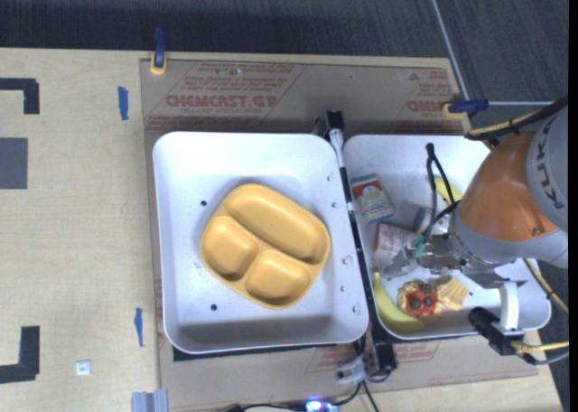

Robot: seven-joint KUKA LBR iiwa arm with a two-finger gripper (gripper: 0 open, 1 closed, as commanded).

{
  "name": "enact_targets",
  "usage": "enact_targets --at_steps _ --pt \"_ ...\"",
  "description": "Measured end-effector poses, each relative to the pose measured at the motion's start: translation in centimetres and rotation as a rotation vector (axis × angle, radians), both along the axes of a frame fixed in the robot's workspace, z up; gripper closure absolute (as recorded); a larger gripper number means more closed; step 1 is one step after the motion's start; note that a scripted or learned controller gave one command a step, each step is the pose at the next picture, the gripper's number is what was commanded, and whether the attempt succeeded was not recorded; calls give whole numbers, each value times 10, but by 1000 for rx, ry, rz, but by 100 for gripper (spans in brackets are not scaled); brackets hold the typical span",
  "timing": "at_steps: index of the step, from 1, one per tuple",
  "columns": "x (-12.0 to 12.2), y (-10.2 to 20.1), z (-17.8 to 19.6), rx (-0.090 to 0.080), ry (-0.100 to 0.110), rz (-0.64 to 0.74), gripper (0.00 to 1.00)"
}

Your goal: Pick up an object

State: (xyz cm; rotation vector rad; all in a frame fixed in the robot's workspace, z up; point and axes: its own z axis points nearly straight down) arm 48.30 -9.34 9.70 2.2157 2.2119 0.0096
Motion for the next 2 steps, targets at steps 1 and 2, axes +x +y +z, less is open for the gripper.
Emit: enact_targets --at_steps 1,2 --pt "1 0 10 -1 -4 0 100" --pt "1 0 10 -1 -3 0 0"
